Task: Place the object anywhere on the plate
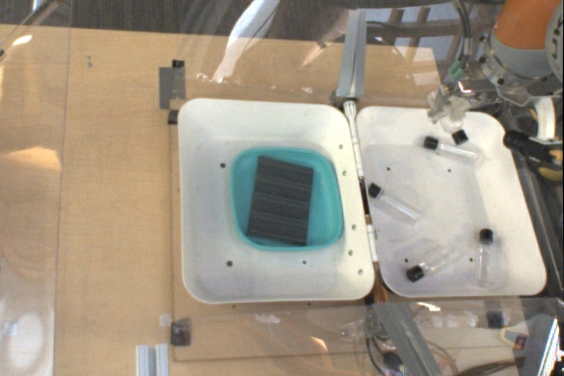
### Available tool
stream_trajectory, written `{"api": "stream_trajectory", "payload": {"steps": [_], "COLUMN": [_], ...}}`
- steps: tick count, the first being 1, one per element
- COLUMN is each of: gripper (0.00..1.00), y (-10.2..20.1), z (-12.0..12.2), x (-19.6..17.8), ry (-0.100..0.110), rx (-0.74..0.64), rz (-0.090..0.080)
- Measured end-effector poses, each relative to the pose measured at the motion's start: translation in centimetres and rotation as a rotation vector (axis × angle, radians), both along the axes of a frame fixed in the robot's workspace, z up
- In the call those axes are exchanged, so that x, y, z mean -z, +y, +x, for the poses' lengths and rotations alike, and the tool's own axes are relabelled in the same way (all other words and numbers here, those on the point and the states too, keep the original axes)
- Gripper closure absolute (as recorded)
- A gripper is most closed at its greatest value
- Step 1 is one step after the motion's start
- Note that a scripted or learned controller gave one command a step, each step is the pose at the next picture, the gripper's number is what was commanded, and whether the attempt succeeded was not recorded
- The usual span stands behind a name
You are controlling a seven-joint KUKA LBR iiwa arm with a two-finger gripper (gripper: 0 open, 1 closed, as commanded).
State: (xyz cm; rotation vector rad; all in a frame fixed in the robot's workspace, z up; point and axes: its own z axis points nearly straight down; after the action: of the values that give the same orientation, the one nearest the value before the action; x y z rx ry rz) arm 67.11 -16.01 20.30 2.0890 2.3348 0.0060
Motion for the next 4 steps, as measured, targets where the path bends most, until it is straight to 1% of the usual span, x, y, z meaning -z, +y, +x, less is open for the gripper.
{"api": "stream_trajectory", "payload": {"steps": [1,2,3,4], "gripper": [1.00,1.00,1.00,1.00], "y": [5.9,11.5,17.2,23.9], "z": [-8.0,-14.3,-9.9,-8.5], "x": [-0.4,1.8,1.8,1.7], "ry": [0.003,0.005,0.003,0.001], "rx": [-0.049,-0.169,-0.231,-0.470], "rz": [0.002,0.002,0.002,0.000]}}
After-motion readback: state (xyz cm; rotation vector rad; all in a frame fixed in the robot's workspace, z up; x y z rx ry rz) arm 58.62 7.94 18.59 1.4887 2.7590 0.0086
